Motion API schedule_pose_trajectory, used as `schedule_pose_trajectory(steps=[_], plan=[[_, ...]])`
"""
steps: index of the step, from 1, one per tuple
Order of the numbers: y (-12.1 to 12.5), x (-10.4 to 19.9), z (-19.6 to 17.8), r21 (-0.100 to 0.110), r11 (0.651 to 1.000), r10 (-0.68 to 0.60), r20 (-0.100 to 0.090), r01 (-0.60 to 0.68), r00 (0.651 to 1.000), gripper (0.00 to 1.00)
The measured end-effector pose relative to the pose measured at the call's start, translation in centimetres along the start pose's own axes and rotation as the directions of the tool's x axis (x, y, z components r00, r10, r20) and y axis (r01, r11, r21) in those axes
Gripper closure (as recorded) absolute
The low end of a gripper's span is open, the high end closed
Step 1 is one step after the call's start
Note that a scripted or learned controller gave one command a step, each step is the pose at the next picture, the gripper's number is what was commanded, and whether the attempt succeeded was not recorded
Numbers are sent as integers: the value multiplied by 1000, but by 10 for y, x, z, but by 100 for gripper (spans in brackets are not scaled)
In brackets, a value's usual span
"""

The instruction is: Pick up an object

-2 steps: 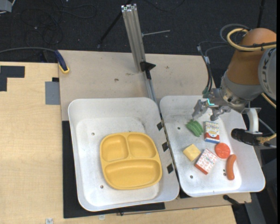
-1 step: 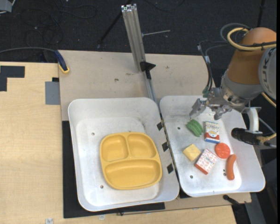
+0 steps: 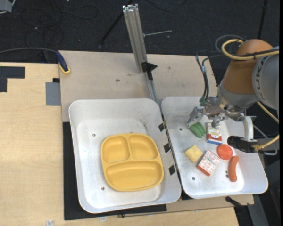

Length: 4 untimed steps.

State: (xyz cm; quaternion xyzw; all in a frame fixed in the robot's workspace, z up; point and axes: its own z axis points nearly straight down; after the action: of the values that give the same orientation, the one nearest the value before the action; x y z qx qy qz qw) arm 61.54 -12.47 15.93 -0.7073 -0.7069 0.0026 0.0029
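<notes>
My gripper (image 3: 206,120) hangs over the back of the right bin (image 3: 254,185), its two fingers spread open with nothing between them. Just below and left of the fingertips lies a green object (image 3: 196,129). A small white, red and blue carton (image 3: 214,135) sits right beside it, under the right finger. Further forward are a red tomato (image 3: 225,151), an orange-red sausage (image 3: 233,167), a yellow cheese wedge (image 3: 194,153) and a red-and-white box (image 3: 208,162).
The left bin (image 3: 85,121) holds a yellow divided plate (image 3: 131,162). A metal post (image 3: 137,39) rises behind the gap between the bins. The objects crowd the middle of the right bin.
</notes>
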Motion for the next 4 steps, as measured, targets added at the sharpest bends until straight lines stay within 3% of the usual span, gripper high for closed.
schedule_pose_trajectory(steps=[1,2,3,4], plan=[[-12,-1,56,2,1000,0,-1,0,1000,0],[-10,-1,68,-8,1000,0,0,0,1000,0],[-8,0,56,-14,1000,2,-2,-2,1000,100],[-8,9,4,-9,1000,-2,0,2,1000,100]])
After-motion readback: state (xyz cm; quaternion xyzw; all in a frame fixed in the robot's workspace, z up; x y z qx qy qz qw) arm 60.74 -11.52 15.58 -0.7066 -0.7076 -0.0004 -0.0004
